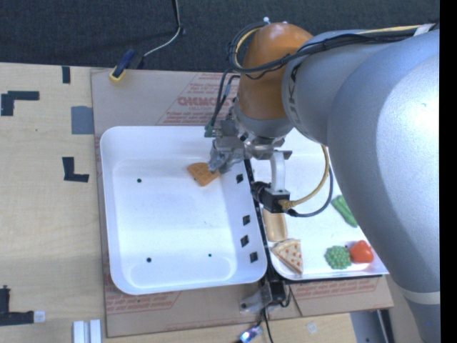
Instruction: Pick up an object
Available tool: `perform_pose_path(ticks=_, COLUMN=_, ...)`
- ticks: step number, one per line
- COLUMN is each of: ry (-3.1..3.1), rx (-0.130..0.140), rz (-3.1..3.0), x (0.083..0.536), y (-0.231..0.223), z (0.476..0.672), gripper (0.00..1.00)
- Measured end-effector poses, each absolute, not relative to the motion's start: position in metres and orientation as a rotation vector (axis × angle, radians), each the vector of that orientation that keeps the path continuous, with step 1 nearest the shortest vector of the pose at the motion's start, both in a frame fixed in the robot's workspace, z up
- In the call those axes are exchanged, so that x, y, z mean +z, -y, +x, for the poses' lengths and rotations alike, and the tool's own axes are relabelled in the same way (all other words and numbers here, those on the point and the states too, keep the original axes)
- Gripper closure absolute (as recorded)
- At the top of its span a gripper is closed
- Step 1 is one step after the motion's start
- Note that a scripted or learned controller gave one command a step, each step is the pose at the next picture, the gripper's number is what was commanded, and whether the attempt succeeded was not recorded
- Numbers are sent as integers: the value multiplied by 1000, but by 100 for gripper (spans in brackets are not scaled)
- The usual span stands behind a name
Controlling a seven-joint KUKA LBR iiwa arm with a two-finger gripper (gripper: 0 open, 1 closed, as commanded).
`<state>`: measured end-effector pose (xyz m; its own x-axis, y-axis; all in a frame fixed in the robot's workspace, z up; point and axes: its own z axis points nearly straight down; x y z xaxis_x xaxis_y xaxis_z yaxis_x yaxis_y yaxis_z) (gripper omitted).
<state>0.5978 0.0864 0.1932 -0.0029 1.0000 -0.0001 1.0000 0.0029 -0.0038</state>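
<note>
camera view: jaws' state hidden, gripper (223, 156) just beside the flat orange cracker-like piece (203, 174) in the left white plastic bin (118, 213), nothing lifted yet.

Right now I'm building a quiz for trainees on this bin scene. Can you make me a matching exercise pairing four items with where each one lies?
Items:
1. orange cracker
2. pizza slice
3. broccoli
4. yellow and blue tool

Places:
A. right bin, near edge, just left of the red tomato
B. bench top, beyond the cardboard's far left corner
C. left bin, far side, beside the hand
D. right bin, near edge, close to the divider

Pairs: 1-C, 2-D, 3-A, 4-B
</note>
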Motion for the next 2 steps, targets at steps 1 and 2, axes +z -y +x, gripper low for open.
perform_pose_path(ticks=1, ry=2223, rx=6, rz=-2215, x=202, y=-87, z=598, gripper=100)
perform_pose_path(ticks=2, ry=2223, rx=8, rz=-2213, x=212, y=-87, z=597, gripper=100)
